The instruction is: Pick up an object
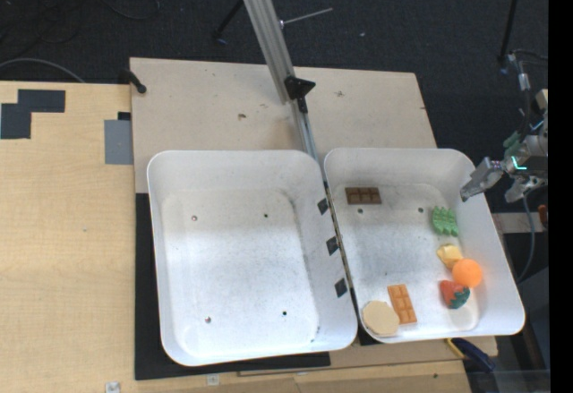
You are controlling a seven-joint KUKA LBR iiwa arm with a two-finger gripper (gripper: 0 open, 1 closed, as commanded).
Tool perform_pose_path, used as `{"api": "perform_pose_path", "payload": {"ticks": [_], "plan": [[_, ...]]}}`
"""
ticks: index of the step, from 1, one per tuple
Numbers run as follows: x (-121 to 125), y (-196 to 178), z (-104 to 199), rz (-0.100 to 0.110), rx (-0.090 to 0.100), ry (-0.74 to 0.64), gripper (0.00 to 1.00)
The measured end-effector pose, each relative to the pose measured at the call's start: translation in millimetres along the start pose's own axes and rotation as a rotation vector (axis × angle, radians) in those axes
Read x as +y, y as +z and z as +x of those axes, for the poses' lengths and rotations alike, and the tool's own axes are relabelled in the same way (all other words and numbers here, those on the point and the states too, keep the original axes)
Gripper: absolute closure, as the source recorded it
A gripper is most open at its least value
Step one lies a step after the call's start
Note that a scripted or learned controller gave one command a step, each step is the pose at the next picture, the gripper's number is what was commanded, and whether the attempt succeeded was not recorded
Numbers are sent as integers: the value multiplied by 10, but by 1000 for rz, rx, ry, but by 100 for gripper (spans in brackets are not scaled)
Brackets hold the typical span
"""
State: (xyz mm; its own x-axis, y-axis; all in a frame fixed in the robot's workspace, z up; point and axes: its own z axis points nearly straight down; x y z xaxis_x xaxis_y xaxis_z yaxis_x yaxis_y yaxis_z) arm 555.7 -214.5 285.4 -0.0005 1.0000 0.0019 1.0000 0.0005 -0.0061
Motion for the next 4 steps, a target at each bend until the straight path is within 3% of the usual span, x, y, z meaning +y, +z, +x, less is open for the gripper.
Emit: {"api": "perform_pose_path", "payload": {"ticks": [1, 4], "plan": [[7, -21, 0, -4, -1, -1, 0], [-116, 1634, 73, 3, 2, 2, 0]]}}
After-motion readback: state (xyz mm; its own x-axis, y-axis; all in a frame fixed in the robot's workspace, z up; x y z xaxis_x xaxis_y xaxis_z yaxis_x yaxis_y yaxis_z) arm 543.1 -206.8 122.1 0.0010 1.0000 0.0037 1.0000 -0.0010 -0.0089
